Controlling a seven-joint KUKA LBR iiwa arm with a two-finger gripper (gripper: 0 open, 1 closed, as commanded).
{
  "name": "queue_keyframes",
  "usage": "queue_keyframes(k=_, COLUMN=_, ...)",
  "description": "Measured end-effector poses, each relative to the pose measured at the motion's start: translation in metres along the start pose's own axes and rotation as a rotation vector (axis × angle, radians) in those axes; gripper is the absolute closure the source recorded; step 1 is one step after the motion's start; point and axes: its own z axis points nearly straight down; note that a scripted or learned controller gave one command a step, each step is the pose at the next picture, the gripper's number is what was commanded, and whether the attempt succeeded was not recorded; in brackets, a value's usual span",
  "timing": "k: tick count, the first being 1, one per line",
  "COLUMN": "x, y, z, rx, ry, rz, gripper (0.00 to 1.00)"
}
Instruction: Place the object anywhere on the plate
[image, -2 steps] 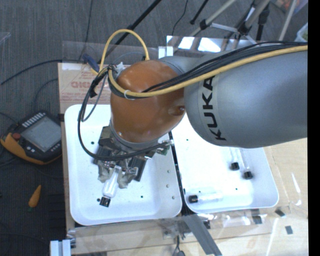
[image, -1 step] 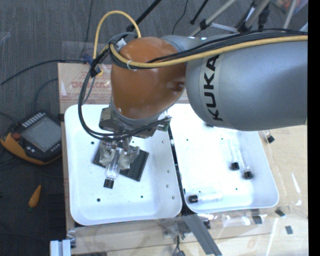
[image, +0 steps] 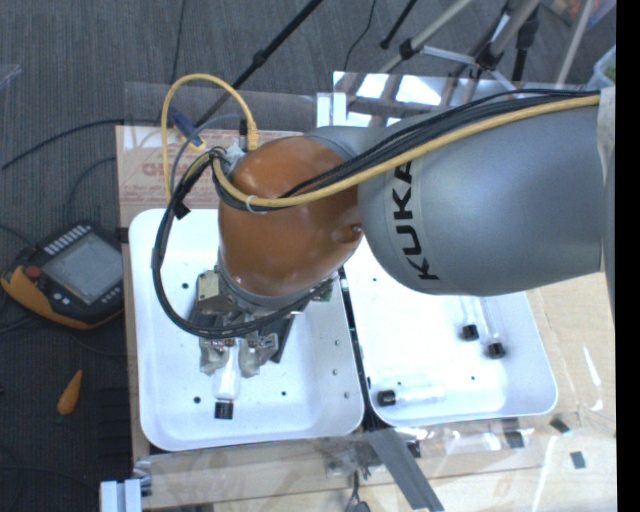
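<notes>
Grey arm with its orange band looms over the left bin, and under it the gripper hangs low over that bin's floor; whether it is apart or clamped cannot be told from this slant. Right at its tip lies a white pen with a black cap, the cap end pointing toward the bin's near rim and the other end tucked under the gripper. Farther out, the right bin holds a clear pen near its front edge and two more pens farther back.
</notes>
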Motion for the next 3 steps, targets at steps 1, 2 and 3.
queue_keyframes(k=1, x=-0.005, y=0.006, z=-0.023, rx=0.002, ry=0.000, rz=-0.186, gripper=1.00)
queue_keyframes(k=2, x=-0.013, y=-0.038, z=-0.026, rx=0.001, ry=-0.001, rz=-0.333, gripper=1.00)
queue_keyframes(k=3, x=-0.009, y=0.007, z=-0.034, rx=0.000, ry=0.001, rz=-0.468, gripper=1.00)
